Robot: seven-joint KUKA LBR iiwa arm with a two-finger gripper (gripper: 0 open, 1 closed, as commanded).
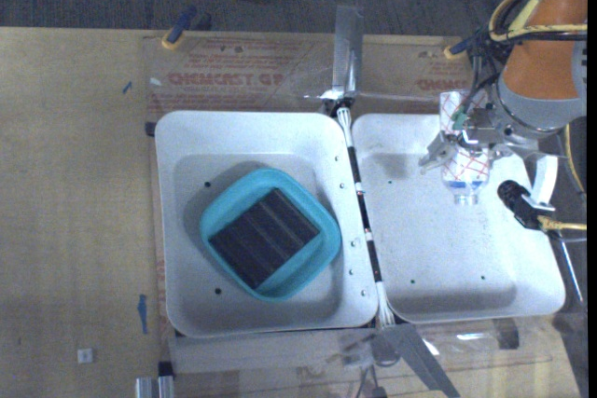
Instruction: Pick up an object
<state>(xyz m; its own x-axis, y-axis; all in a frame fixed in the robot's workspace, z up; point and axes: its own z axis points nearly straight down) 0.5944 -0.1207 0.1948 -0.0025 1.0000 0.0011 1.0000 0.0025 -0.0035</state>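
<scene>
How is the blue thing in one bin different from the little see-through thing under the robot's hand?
The blue container is big and solid-coloured, with a dark ridged block inside; the clear bottle-like object is small, see-through, with red lines. The container lies in the left bin, away from the arm; the clear object is in the right bin, right at the gripper. Both sit over white bins.

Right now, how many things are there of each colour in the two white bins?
Blue: 1, the blue tray holding a dark block
Black: 1, that dark block
Clear with red lines: 1, the clear item under the gripper
Total: 3
</scene>
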